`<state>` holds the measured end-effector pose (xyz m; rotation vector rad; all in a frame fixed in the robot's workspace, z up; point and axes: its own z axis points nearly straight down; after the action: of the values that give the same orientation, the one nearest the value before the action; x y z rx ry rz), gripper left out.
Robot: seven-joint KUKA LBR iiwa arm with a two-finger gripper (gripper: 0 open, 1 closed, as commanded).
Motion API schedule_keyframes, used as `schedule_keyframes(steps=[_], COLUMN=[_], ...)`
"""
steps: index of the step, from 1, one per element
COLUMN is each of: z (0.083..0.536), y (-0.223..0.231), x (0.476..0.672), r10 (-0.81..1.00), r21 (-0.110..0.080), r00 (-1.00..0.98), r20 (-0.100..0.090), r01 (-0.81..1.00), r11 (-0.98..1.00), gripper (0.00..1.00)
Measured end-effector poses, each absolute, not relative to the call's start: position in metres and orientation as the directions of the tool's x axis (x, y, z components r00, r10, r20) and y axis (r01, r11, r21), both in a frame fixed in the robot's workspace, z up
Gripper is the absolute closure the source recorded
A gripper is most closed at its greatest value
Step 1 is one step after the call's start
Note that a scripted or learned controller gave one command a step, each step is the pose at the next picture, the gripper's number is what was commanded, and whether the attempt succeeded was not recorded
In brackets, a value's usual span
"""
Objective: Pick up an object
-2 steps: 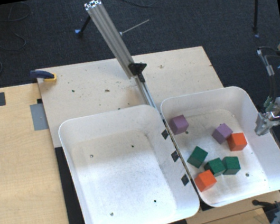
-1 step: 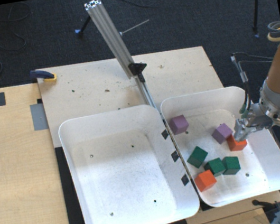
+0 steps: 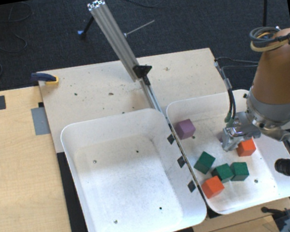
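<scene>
Claw [image 3: 231,139]: low in the right bin [image 3: 210,108]; grip cannot be told.
Orange cube [image 3: 246,148]: just beside claw.
Green cubes [image 3: 230,171]: near, below.

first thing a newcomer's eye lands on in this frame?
Probably the big orange-and-grey arm reaching in from the right, its tool low over the right bin beside an orange block. Next, the cluster of coloured blocks there: a purple block, three green, another orange. The left bin contrasts.
</scene>
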<state>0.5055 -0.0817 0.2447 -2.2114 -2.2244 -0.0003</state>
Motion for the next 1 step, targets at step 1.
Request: schedule_keyframes(steps=[1], z=[0.2391], y=[-0.0218], x=[0.5121], r10=[1.000], r21=[-0.005], r00=[-0.005], r20=[0.003], r01=[1.000], r11=[0.005], gripper=[1.00])
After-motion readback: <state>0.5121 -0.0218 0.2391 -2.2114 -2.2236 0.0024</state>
